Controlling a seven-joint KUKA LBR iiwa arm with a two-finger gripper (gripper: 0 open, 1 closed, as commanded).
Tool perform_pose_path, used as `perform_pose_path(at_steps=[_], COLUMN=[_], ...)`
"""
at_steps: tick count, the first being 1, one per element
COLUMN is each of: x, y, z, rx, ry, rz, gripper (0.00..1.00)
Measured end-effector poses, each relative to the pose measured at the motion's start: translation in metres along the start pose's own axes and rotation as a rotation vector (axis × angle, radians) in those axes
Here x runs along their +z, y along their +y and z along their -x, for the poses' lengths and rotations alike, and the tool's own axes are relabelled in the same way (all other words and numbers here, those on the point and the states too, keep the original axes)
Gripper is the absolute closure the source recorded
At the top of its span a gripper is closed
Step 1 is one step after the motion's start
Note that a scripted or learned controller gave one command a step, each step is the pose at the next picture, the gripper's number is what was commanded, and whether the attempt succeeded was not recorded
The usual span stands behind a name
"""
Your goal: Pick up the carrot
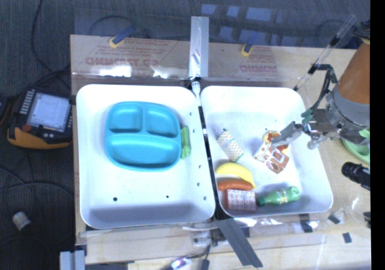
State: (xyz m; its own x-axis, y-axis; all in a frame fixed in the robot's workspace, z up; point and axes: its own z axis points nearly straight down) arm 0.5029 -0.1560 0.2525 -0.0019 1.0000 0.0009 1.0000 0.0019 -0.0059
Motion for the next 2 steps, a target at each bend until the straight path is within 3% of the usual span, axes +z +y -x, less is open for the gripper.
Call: perform_pose_path(at_steps=[1,2], x=[0.148,0.02], y=[-0.009,-0.009], z=[-0.055,0.002], rx=[-0.313,-0.32], ry=[-0.005,-0.001], rz=[0.028,0.001], gripper=[0.0,0.0])
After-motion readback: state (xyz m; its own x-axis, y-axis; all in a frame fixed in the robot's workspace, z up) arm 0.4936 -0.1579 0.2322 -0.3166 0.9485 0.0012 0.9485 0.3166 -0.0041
